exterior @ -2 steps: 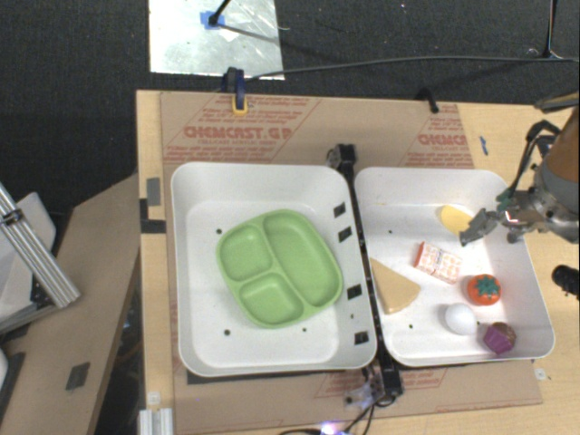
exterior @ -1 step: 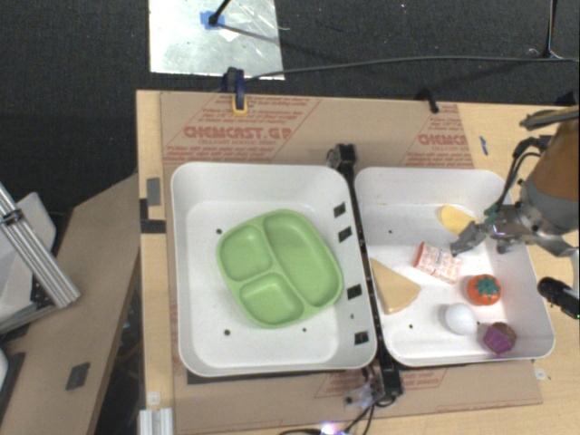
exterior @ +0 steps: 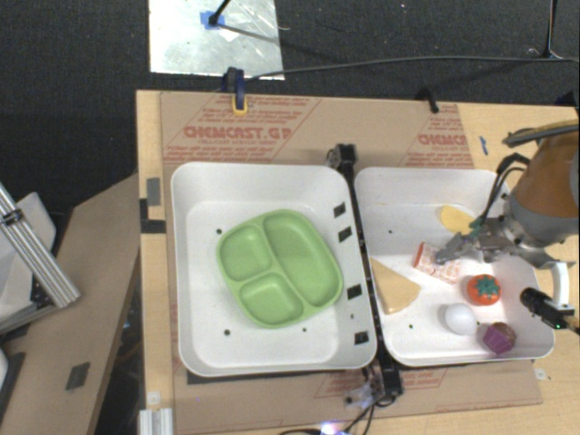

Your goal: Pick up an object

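gripper: the gripper (exterior: 453, 250) hangs low in the right bin (exterior: 399, 188), tips just beside the small red-and-white packet (exterior: 433, 261); whether the fingers are wide or narrow i cannot tell, and nothing is seen between them.
nearest thing: the packet lies flat on the bin floor, between the yellow wedge (exterior: 394, 288) and the tomato toy (exterior: 483, 288); it is the likeliest target.
packet handling: looks light, thin and boxy, probably stiff card or plastic; lying flat, it offers little height, so a pinch across its short sides seems best, and it may slide on the smooth floor.
other candidates: a yellow oval piece (exterior: 456, 217) near the back wall, a white ball (exterior: 459, 317) and a purple toy (exterior: 497, 337) near the front wall.
handling of those: the ball looks smooth and apt to roll away; the tomato toy is rounded, best taken across its middle; the wedge is flat and broad, awkward to span.
left bin: the left bin (exterior: 195, 270) holds a green divided plate (exterior: 278, 265), well apart from the gripper.
stage: judged as the approach, with no hold made yet.
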